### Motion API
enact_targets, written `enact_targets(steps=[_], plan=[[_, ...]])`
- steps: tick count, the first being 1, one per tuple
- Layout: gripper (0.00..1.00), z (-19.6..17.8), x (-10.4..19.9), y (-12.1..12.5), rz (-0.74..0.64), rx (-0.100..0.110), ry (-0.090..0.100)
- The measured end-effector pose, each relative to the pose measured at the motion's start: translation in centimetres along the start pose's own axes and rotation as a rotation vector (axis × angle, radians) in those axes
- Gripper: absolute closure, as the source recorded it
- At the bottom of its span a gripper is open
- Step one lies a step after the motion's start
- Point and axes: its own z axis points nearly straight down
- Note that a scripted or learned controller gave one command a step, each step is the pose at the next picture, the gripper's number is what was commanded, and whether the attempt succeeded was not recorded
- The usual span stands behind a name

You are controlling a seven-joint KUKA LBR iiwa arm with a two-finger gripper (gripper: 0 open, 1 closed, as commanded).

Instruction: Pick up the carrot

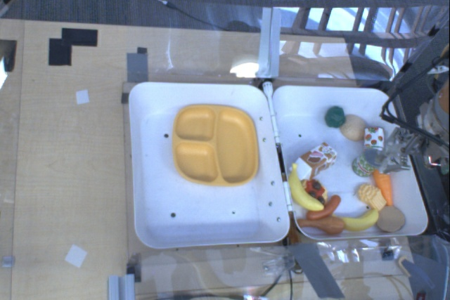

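Two shallow white plastic bins sit side by side on a pale wooden surface (pixel 63 172), seen from above at a slant. The left bin (pixel 151 221) holds a yellow plastic plate with three compartments (pixel 214 144), lying near its middle. The right bin (pixel 309 105) holds a scatter of toy food. The small orange carrot (pixel 383 187) lies near that bin's right edge, about halfway down, pointing toward the near right corner. Just beside it sit a tan waffle-textured piece (pixel 370 196) and, at the near right corner, a round brown potato-like ball (pixel 391 219). A yellow banana (pixel 304 194) curves along the bin's left edge, with reddish-brown sausages (pixel 327 216) along the near edge. A dark green ball (pixel 335 116) and a beige egg shape (pixel 352 128) rest toward the far edge. The grey metal gripper (pixel 394 157) hangs over the right edge, just above the carrot's upper end. Whether its jaws are spread or pressed together cannot be told.
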Motion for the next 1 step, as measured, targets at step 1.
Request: enact_targets(steps=[1], plan=[[1.0, -4.21, -0.14, 0.29, -0.224, -0.001, -0.004]])
